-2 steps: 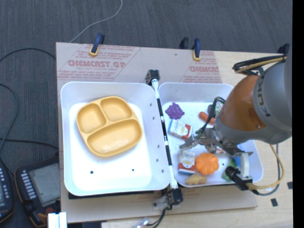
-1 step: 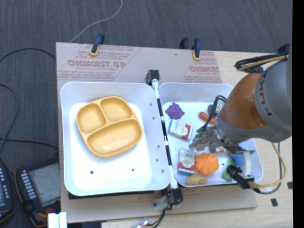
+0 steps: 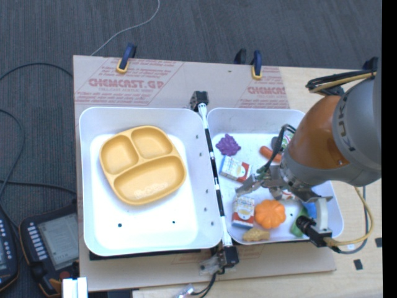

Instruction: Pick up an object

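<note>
The robot's hand hangs low in the right white bin, whose small items lie crowded together, seemingly aimed between the red-and-white carton and the round orange pumpkin toy. Whether it is open or closed cannot be told; nothing visibly sits in it. The yellow divided plate lies alone in the left white bin.

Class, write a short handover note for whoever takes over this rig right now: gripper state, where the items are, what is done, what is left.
Gripper: low in the right white bin, finger state unclear; nothing visibly held.
Right bin items: purple grape bunch, small red-and-white carton, round orange pumpkin-like toy, second small carton, tan biscuit-like piece.
Left white bin: yellow three-compartment plastic plate.
Done: arm is over the items.
Left: grasp and lift one object.
</note>
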